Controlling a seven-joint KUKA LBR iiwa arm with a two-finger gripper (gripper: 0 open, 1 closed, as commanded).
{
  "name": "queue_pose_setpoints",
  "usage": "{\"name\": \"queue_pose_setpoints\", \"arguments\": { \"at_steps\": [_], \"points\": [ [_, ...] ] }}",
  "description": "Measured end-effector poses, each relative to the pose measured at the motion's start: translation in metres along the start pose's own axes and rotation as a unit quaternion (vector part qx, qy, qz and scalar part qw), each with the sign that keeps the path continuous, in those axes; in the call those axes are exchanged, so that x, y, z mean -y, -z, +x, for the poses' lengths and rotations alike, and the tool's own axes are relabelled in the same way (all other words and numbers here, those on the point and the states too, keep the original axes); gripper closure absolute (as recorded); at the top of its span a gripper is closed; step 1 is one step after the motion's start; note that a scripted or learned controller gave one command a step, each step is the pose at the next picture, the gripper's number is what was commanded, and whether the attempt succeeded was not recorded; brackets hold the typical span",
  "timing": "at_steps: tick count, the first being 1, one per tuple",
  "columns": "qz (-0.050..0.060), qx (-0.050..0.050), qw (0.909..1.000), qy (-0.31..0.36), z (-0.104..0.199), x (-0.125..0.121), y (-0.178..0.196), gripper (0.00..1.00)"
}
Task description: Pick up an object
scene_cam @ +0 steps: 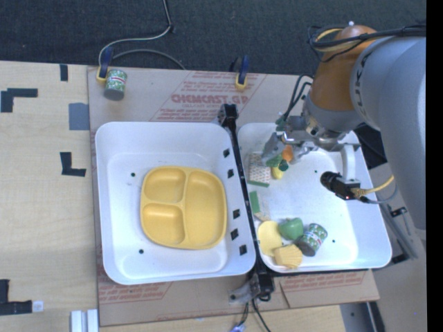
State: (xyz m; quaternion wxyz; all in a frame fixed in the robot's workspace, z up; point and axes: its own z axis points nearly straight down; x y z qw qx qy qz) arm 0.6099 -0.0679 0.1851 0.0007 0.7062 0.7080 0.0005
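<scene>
Camera view: small orange-and-green toy (282, 160) under pincer (275, 149); partly hidden.

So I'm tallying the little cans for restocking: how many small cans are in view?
2. One small can stands on the bench outside the bins, at the far left corner. The other small can lies in the right bin near its front. The arm may hide more.

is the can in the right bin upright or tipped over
Tipped. The can lies on its side in the right bin, its round end showing, against the green piece.
</scene>
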Motion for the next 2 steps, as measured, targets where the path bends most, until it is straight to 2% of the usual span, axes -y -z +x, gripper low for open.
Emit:
{"name": "queue_pose_setpoints", "arguments": {
  "at_steps": [1, 2],
  "points": [
    [0.001, 0.000, 1.0000, 0.000, 0.057, -0.046, -0.001, 1.00],
    [0.001, -0.001, 1.0000, 0.000, 0.140, -0.006, 0.052, 1.00]
  ]
}}
